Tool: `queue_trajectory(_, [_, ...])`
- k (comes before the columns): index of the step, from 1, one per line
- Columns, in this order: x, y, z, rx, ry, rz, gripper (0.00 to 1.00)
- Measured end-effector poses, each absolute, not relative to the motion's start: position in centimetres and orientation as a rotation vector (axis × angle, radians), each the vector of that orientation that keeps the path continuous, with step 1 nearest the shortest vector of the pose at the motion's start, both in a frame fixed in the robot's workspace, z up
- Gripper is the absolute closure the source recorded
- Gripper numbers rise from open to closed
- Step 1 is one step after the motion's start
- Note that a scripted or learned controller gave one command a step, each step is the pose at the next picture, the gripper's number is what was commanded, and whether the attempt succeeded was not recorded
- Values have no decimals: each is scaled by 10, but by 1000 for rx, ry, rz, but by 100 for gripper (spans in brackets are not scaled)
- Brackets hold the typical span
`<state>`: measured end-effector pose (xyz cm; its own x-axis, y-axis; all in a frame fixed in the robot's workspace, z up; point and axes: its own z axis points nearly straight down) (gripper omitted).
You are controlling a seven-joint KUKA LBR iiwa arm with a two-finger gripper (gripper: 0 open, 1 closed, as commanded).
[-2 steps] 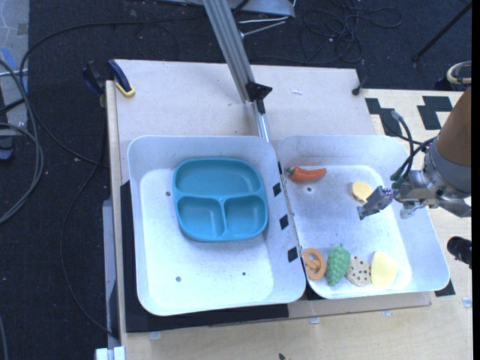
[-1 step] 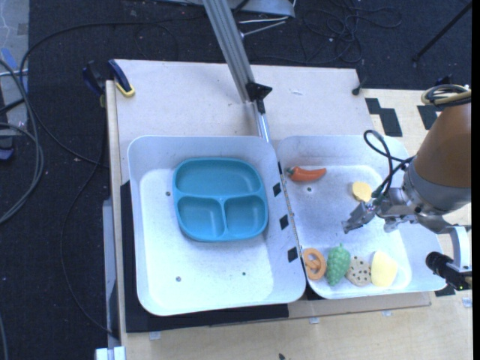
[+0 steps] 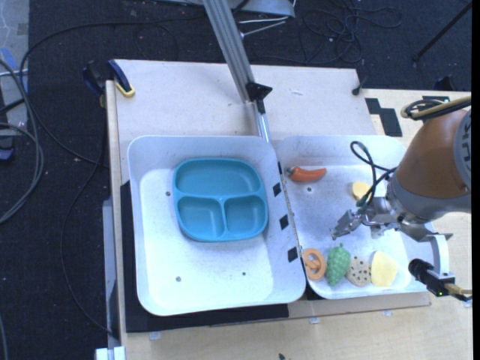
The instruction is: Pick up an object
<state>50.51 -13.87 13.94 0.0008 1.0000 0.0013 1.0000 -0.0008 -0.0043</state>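
Two white bins are set side by side on the bench. In the left bin (image 3: 150,276) a blue tray (image 3: 221,199) with three compartments is seen, lying flat toward the bin's upper middle. The right bin (image 3: 330,152) holds several small items: an orange carrot (image 3: 307,174) near its upper left, a yellow piece (image 3: 361,190) toward the centre right, and along the lower edge a row made up of a pretzel (image 3: 313,263), a green piece (image 3: 339,262), a cookie (image 3: 360,271) and a pale yellow piece (image 3: 384,268). The arm (image 3: 439,163) is seen at the frame's right, and the gripper (image 3: 349,226) is lowered into the right bin, just above the green piece and below the yellow piece. Its fingers appear slightly parted, and nothing is seen between them. A black cable (image 3: 367,160) is looped above the wrist.
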Motion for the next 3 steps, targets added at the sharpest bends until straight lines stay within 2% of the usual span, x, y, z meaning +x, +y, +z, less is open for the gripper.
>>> queue_trajectory(1, [506,-139,92,-2225,-2222,-1,0])
queue_trajectory(2, [508,-140,105,-2233,-2224,-4,100])
queue_trajectory(3, [503,-149,161,-2226,-2221,-2,100])
